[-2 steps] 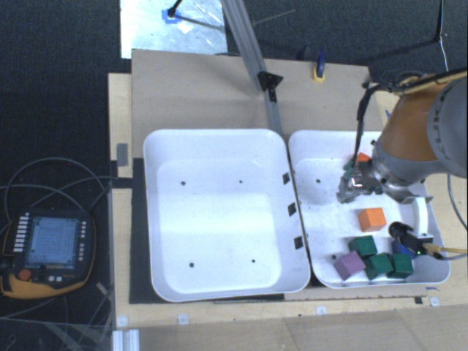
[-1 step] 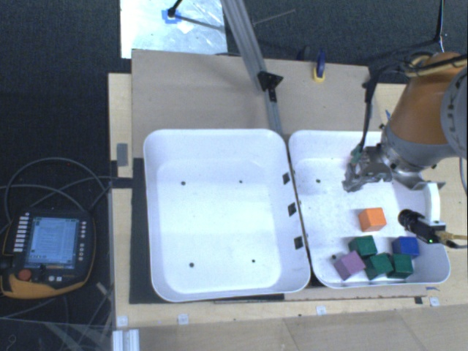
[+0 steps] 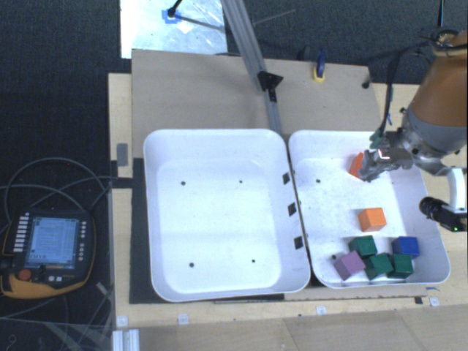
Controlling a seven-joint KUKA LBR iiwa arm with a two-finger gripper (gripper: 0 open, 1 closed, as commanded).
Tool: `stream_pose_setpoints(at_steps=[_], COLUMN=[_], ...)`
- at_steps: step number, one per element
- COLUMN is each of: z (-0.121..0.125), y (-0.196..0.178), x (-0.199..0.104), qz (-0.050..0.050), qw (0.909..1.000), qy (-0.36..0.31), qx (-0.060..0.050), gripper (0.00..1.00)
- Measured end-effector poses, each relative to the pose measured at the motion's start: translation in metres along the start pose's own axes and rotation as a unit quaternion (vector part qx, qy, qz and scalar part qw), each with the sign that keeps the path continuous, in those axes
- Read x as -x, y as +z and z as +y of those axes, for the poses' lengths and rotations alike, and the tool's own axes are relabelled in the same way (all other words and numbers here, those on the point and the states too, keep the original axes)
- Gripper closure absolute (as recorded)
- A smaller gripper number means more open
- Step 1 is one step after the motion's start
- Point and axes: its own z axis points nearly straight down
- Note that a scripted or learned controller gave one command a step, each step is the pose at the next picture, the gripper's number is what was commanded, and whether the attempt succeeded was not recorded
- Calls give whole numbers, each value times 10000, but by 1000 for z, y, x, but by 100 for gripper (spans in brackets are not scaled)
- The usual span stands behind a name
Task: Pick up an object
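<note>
Right bin (image 3: 322, 196) as landmark, all blocks inside it.

Red-orange block (image 3: 356, 164): upper part of the bin, tilted on edge, partly hidden by the gripper (image 3: 374, 168) just beside it; contact unclear.

Orange cube (image 3: 372, 219): flat on the floor, mid-bin toward the right wall, alone.

Cluster at the bin's near right corner: purple cube (image 3: 349, 264) at the left, turned askew; green cubes (image 3: 363, 246), (image 3: 379, 266) and (image 3: 401, 266) packed touching; blue cube (image 3: 406, 246) at the back right.

A tan bench (image 3: 219, 93) stands on dark carpet (image 3: 51, 64), with what may be a shiny sheet (image 3: 172, 17) behind it.
</note>
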Motion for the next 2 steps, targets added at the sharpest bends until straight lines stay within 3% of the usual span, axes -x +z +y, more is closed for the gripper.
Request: stream_pose_setpoints(at_steps=[2], z=[10], y=[15], x=[-106], qz=[18], qw=[10000], qy=[-30], qx=[-33], gripper=[100])
